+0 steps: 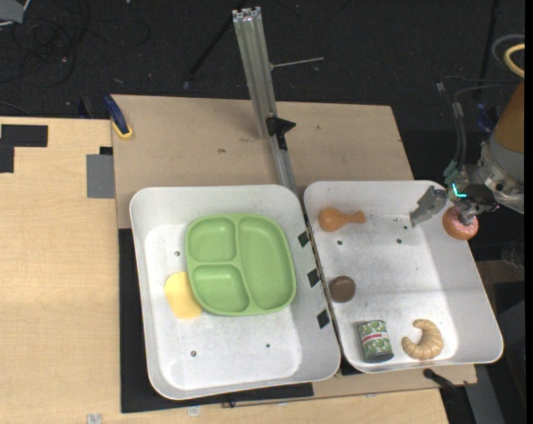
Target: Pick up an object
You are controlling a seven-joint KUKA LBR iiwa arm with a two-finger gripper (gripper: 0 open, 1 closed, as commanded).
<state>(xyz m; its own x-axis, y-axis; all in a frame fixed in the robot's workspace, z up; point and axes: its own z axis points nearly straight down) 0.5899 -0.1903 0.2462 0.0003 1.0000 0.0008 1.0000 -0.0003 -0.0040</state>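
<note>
Whether the jaws are apart, together or clamped on something cannot be told from this slanted overhead view, because the gripper shows as a grey, blurred shape with a small teal light on it. It hangs over the far right corner of the right bin, just inside that bin's rim. A reddish-orange round object sits right at the rim of the right bin, on its far right side, touching or just beside the lower end of the gripper (which of the two is unclear, and nothing shows it being held). The arm reaches in from beyond the right bin's right side, its orange band visible above the wrist. Inside the right bin, an orange drumstick-shaped toy lies near the far left corner, well apart from the gripper. A small brown round piece rests against the bin's left wall about halfway along. A green can lies near the near edge, and a tan croissant lies just to its right, close to the near right corner. To the left of the right bin, and touching it side by side, is the left bin, which holds a green divided plate and a yellow lump tucked against that plate's side away from the right bin. Beyond the right bin's far left corner a metal post stands on the bench.
</note>
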